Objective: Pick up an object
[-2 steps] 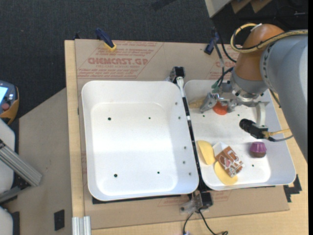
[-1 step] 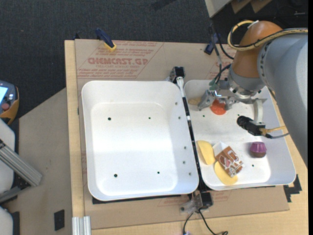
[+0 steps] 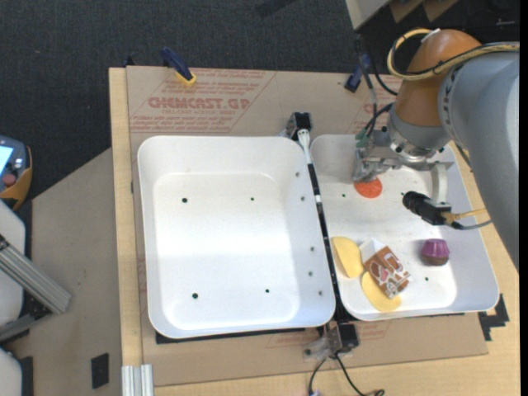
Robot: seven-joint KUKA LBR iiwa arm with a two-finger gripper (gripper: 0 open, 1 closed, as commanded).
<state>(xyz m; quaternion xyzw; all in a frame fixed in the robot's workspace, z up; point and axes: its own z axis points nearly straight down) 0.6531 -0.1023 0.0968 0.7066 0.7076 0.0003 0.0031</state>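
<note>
Nearest in right bin (image 3: 474, 291): snack pack (image 3: 388, 272) on yellow pieces (image 3: 351, 258); purple ball (image 3: 435, 251) beyond. Farther back: orange ball (image 3: 369, 188), directly beneath gripper (image 3: 369, 172). Opening of fingers: cannot tell. Risk: round ball rolling aside on off-centre closure, leaving nothing grasped.

Two bins are sitting side by side on a bench (image 3: 206, 97), the left bin (image 3: 153, 221) beside the right bin (image 3: 470, 291). In the right bin, a round object (image 3: 369, 189) is lying toward the back, a ball (image 3: 435, 252) right, and a packet (image 3: 387, 272) overlapping two flat pieces (image 3: 349, 256) in front.
</note>
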